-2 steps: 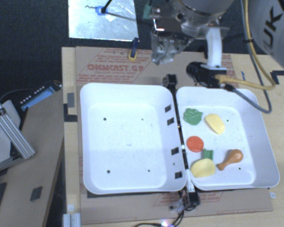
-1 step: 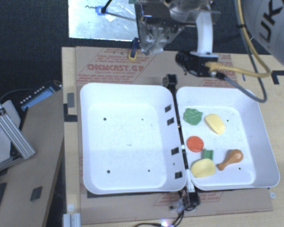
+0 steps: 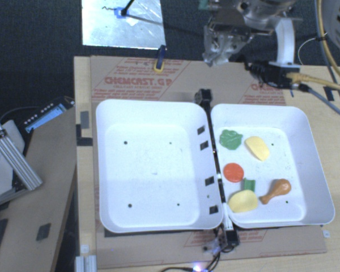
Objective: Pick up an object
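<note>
Progress so far looks like none: every candidate lies in the right bin (image 3: 314, 152) and nothing hangs from my gripper (image 3: 217, 51). I hover high over the far edge of the bench, beyond both bins, well apart from anything I could take. From this angle I cannot tell how my hand is set; it is a blurred grey mass under the wrist, and I see no object in it.

In the right bin I count six things: a green leafy piece (image 3: 230, 139) near the divider, a pale yellow piece (image 3: 258, 148) just beside it, a red disc (image 3: 233, 172) below, a small green block (image 3: 249, 184) near the disc, a yellow lump (image 3: 243, 201) at the near side, and a brown drumstick (image 3: 275, 191) to its right. The left bin (image 3: 105, 152) holds nothing I can pick.

What is left, I judge, is the whole job: choose one, come over it, descend, close, lift.
</note>
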Controlling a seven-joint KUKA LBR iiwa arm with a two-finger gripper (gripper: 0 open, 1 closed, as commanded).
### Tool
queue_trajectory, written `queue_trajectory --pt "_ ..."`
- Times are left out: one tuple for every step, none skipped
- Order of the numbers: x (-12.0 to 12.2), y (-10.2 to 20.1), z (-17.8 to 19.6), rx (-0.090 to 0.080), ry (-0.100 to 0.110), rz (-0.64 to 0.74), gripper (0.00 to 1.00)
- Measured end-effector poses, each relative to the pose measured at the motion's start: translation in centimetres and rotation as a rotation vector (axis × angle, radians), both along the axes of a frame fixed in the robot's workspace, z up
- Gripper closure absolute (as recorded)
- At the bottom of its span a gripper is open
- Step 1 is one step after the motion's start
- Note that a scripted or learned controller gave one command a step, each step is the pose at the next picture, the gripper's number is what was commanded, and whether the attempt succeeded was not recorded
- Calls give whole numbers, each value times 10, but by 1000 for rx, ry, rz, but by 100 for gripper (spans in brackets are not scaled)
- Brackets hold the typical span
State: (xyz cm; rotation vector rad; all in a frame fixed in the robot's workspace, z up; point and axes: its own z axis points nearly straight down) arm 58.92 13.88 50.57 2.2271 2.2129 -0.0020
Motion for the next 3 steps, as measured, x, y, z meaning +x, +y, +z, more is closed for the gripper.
queue_trajectory --pt "-9 32 31 5 -4 13 100" --pt "-99 47 10 5 1 15 100" --pt "-103 80 30 5 -2 14 100"
